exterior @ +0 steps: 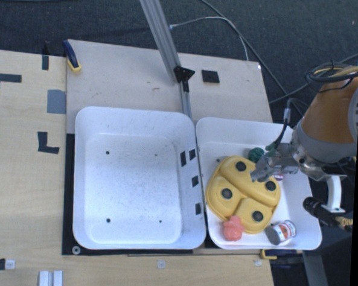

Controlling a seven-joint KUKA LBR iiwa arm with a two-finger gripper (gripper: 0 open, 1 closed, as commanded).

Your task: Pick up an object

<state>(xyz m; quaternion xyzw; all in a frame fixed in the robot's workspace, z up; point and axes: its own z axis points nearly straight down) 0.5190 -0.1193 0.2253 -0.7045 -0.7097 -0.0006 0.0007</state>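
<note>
Camera view, arm: I see my arm reaching in from the right, with the jaws low over the right bin, at the upper right part of the yellow tray.

Camera view, jaws: I cannot tell how far open they are or whether they have hold of anything; the wrist hides the tips.

Camera view, candidates: the yellow tray lies in the middle of the right bin, a pink lump touches its lower edge, a small can lies in the bin's lower right corner, and a green object sits just beside the jaws.

Camera view, left bin: nothing there I could go for.

Risk, slip: I judge the tray too broad and rounded for a sure pinch; the tips may slide off its domed surface.

Risk, wrong contact: the green object is so near that closing may nudge it aside instead.

Risk, drag: a partial hold on the tray's edge could tip it onto the pink lump and can.
</note>
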